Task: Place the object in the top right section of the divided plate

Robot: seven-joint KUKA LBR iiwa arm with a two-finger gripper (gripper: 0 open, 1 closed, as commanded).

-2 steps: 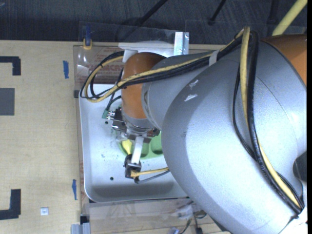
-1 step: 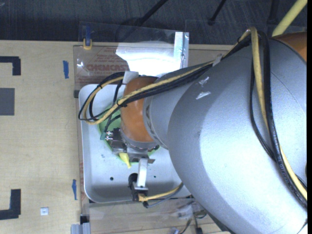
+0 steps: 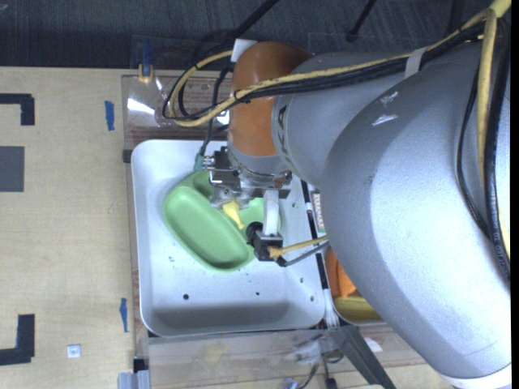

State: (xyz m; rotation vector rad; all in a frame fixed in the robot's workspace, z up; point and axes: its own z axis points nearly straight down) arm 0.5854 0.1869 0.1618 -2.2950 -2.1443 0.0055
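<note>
Green divided plate [image 3: 203, 225] lies in the left bin [image 3: 162, 298]. My gripper [image 3: 239, 197] hangs over its right side, beside something yellow [image 3: 233, 213]. Whether it grips anything, I cannot tell.

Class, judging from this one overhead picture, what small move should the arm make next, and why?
Probably a short lift straight up. The end effector sits low over the green divided plate in the white bin, with something yellow beneath it; rising would reveal where that piece lies.

I watch through one fixed camera above the bench, looking down at a slant, close enough that the arm [image 3: 405, 185] covers the right bin [image 3: 357, 306].
</note>
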